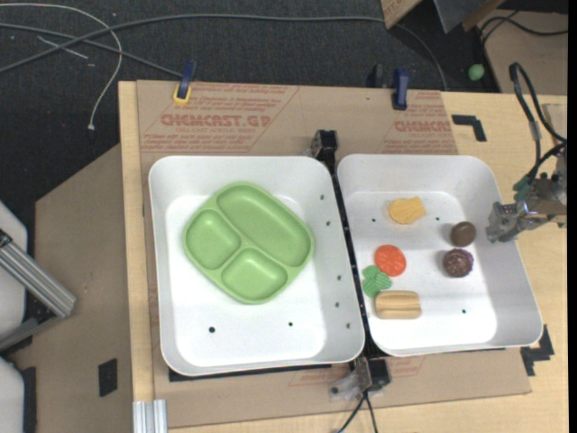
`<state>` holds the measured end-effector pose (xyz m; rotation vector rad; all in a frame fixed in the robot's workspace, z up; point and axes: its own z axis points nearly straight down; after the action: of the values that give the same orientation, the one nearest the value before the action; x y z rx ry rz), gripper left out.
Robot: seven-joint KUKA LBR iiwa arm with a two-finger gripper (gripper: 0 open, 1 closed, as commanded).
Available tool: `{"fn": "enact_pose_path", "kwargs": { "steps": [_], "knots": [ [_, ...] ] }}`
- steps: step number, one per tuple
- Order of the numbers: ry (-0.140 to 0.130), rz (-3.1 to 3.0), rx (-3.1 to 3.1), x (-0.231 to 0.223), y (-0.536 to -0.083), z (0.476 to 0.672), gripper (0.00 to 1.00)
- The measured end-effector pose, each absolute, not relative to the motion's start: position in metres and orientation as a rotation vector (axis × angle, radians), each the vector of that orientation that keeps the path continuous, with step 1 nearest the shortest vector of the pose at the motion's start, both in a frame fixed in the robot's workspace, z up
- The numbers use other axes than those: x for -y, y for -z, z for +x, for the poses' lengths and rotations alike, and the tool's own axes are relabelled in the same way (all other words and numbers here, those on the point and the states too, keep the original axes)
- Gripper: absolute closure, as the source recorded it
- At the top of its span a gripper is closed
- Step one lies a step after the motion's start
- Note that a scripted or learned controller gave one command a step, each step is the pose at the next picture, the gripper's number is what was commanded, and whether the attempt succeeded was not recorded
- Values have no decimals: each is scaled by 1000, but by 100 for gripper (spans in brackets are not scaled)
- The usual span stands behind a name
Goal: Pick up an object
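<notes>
The tool (507, 222) is seen at the right rim of the right bin (469, 330), beside the small brown ball (462, 233); nothing is seen between its fingers, and whether they are apart or together cannot be told. The candidates are grouped in that bin: a yellow piece (407, 210), an orange round piece (390, 260), a green bit (374, 280), a tan roll (398, 305) and a dark purple ball (458, 262). A green divided tray (249, 241) sits in the left bin (171, 242). Risks judged: round items could be nudged and roll away; the bin wall could be struck; the orange and green pieces, touching, could be grabbed together.
</notes>
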<state>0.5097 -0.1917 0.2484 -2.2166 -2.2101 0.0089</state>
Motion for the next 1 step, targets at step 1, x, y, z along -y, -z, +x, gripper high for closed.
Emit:
{"fn": "enact_pose_path", "kwargs": {
  "steps": [1],
  "knots": [
    [0, -2220, 2221, 191, -254, 512, 0]
  ]
}}
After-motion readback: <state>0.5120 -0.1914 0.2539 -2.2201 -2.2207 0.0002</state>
